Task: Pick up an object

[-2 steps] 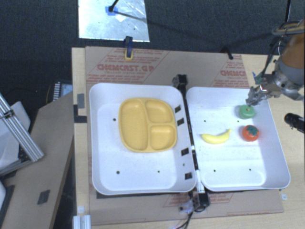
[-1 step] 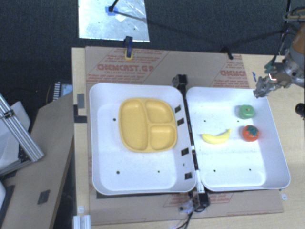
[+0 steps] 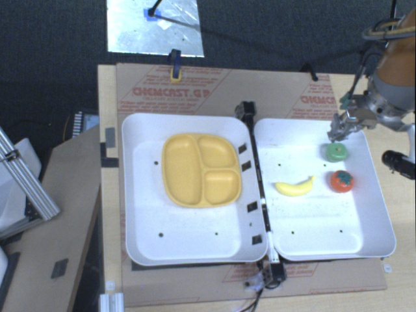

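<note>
Green round object (image 3: 336,152): lies in the right bin (image 3: 312,242), far right part, flat on the white floor.

Camera view, items in order:

1. My gripper (image 3: 338,133): hangs at the far right of the right bin, just above and touching or nearly touching the far edge of the green round object. Whether it is apart or together I cannot tell; nothing is visibly held.
2. Key relation: the green round object lies directly below my gripper and a shade nearer to the camera. It is round, so no long axis governs the approach. I judge that a short descent, nudged slightly toward the near side, would centre me over it.
3. Red-orange tomato-like object (image 3: 342,181): right bin, just nearer than the green one, apart from it.
4. Yellow banana (image 3: 294,186): right bin, left of the tomato-like object, long axis running left to right.
5. Yellow divided plate (image 3: 200,170): middle of the left bin (image 3: 140,233), well apart from my gripper.

Status: pick not yet made.
</note>
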### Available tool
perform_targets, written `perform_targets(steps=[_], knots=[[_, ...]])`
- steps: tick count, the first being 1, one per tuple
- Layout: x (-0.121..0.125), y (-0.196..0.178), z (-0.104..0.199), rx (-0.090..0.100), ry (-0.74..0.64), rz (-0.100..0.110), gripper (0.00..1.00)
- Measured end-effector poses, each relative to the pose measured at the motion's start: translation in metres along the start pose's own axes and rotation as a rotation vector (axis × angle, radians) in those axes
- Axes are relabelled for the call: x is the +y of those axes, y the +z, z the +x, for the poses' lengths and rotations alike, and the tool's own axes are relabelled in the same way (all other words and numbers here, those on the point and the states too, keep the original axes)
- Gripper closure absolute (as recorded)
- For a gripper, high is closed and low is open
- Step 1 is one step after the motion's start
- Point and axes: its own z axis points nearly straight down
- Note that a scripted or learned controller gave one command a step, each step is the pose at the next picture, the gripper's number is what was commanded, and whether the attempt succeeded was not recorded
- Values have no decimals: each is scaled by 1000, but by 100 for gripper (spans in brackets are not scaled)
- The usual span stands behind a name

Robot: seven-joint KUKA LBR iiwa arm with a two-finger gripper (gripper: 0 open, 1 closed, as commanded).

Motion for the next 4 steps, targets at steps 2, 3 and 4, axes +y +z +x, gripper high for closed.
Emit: perform_targets(steps=[2,3,4], knots=[[-28,11,106,1,-1,0,100],[-47,9,160,1,-2,0,100],[-58,10,207,1,-2,0,100]])
